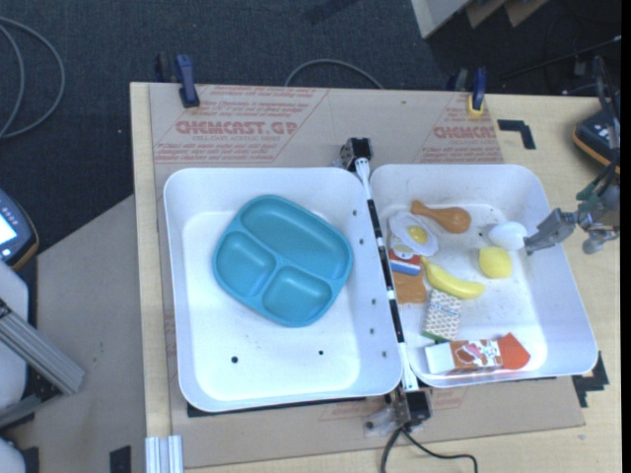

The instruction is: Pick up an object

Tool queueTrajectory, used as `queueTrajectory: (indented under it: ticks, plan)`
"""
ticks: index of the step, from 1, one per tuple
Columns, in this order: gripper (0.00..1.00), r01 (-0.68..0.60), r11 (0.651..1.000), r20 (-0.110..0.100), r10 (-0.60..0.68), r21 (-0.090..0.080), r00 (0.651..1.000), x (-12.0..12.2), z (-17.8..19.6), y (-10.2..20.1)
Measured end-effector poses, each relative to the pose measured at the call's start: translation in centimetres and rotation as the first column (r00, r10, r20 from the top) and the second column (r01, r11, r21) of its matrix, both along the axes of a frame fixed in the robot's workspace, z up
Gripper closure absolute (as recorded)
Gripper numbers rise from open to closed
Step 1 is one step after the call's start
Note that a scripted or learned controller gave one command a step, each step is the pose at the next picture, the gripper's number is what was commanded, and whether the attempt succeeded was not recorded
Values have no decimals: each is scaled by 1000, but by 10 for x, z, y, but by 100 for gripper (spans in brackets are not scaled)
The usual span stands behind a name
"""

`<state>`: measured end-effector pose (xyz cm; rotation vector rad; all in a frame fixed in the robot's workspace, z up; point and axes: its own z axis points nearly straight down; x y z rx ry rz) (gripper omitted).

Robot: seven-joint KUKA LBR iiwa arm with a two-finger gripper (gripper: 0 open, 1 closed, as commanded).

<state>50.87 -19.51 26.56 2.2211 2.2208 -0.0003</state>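
Observation:
The right bin [570, 308] holds several toy foods. A brown drumstick [444, 217] and a fried egg [414, 235] lie at its far left. A white egg [508, 234] and a yellow lemon [495, 262] sit mid-bin, with a banana [454, 282] just in front of them. A checked wafer [443, 314] and an orange-red carton [483, 354] lie near the front. My gripper [539, 239] hangs low over the bin's right side, just right of the white egg, with nothing seen in it.
A blue divided plate [284, 260] lies in the left bin [197, 348]. A brown toast slice [409, 287] and a small red-and-blue piece [402, 262] sit against the divider between the bins. Clamps and cables line the bench's far edge.

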Motion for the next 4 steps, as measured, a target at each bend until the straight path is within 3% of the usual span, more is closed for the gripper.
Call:
queueTrajectory:
  ticks: [1, 2, 3, 4]
  plan:
    - [0, 0, 1000, 1, 0, 0, 1000, 26, -171, -19]
    - [0, -3, 1000, 3, 3, -1, 1000, 63, -181, 52]
    - [100, 0, 1000, 4, 0, -1, 1000, 62, -171, 50]
    - [0, 0, 1000, 3, 0, -1, 1000, 62, -171, 50]
